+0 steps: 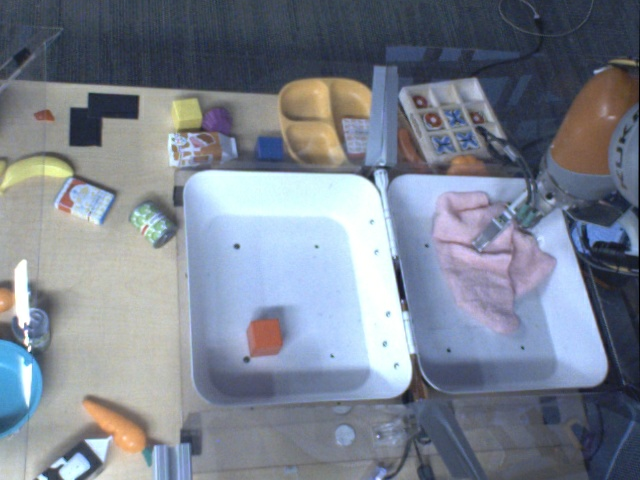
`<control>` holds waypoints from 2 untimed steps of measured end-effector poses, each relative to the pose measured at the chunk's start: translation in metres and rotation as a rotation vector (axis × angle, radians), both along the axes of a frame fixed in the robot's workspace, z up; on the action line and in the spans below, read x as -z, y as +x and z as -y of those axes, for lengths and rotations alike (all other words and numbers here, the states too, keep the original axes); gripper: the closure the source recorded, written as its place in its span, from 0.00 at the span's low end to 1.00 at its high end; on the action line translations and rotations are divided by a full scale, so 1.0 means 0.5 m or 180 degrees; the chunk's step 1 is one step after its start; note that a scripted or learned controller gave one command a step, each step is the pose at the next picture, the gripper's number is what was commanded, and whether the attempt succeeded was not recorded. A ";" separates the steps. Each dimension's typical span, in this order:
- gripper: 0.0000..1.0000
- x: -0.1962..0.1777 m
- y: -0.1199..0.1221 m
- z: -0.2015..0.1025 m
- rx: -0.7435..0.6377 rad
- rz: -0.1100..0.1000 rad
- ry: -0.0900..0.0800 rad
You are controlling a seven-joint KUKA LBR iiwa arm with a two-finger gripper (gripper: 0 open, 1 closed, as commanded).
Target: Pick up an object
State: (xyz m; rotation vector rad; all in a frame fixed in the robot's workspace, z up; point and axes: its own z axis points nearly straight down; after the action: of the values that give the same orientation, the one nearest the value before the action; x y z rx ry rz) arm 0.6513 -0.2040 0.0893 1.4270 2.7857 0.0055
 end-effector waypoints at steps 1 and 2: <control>1.00 -0.027 0.007 -0.004 -0.0015 0.0030 -0.0004; 1.00 -0.165 0.040 -0.153 -0.0091 -0.0003 0.0003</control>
State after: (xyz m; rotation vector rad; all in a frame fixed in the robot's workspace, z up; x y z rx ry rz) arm 0.6714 -0.1275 0.1717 1.3875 2.8072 0.0065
